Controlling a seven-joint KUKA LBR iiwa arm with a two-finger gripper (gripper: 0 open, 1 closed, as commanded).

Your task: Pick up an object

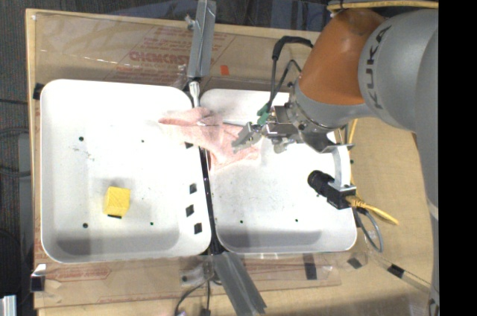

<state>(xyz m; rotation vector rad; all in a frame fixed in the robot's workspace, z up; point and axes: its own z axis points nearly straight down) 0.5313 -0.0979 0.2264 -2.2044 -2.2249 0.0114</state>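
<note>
Two white bins (52,158) on the bench; pink cloth (209,130) drapes over their shared divider (206,188). Gripper (246,137) at its right end, jaws' state unclear—lift slowly, clearing that divider.

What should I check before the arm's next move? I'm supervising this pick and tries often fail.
1. Pink cloth within the hand's reach: ok, hand is at its right end.
2. Cloth held between the fingers: cannot tell.
3. Cloth free to lift: not ok, it drapes over the divider between bins.
4. Yellow block clear of the arm: ok, it sits apart in the left bin.
</note>
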